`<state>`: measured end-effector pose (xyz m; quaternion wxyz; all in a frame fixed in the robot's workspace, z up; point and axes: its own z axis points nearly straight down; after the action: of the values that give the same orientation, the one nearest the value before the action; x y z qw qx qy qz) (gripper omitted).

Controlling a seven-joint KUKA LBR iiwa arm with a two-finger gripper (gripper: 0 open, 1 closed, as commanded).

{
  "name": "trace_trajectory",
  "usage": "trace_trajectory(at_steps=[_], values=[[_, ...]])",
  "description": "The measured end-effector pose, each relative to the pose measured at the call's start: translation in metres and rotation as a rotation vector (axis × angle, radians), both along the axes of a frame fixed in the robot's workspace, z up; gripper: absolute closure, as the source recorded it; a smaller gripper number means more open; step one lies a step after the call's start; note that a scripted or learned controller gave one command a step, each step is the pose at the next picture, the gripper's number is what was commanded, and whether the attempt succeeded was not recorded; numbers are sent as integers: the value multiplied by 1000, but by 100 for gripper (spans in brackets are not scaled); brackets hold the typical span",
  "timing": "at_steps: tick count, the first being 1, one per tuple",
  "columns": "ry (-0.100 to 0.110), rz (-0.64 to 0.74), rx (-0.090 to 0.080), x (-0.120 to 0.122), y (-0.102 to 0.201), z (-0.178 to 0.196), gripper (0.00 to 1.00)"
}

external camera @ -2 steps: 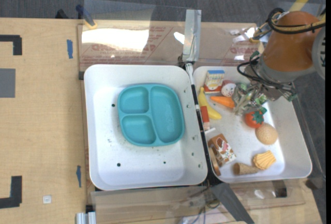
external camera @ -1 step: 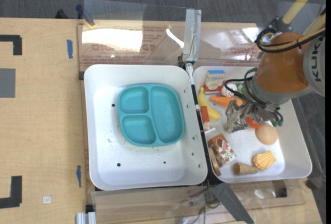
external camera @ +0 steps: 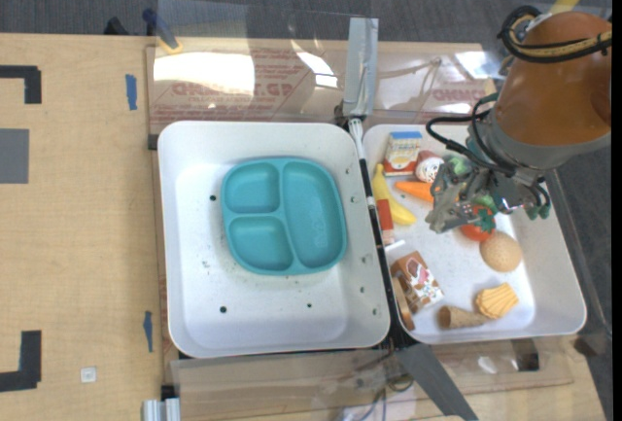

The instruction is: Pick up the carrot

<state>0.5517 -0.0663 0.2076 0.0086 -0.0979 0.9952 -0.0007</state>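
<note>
1. The bench (external camera: 68,215) is pale wood, and on it two shallow white bins sit side by side, touching along a dark middle seam.
2. The left bin (external camera: 185,293) holds a teal plate (external camera: 285,215) with three compartments, lying flat near the bin's middle.
3. The right bin (external camera: 554,298) holds a scatter of toy foods.
4. The arm (external camera: 559,79), with its orange band, reaches in from the right over the right bin's upper part.
5. The gripper (external camera: 449,215) hangs below it over the bin's middle, pointing down and to the left. Whether its jaws stand open or closed I cannot tell; nothing is visibly between them.
6. The carrot (external camera: 416,191) lies on the bin floor in the upper left part of the right bin, just to the left of the gripper and slightly above its tip, apart from the jaws.
7. A small carton (external camera: 402,151) stands above the carrot, and a yellow banana (external camera: 382,182) lies to its left by the seam.
8. A round bun (external camera: 501,252) lies lower right of the gripper; a brown packet (external camera: 416,279), an ice cream cone (external camera: 457,316) and a yellow ridged piece (external camera: 496,300) lie along the bin's lower part.
</note>
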Motion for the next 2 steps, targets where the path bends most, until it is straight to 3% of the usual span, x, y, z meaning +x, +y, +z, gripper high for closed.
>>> trace_trajectory(at_steps=[1, 2], values=[[1, 68, -5, -54, -42, 92, 100], [9, 72, -2, -55, -40, 88, 0]])
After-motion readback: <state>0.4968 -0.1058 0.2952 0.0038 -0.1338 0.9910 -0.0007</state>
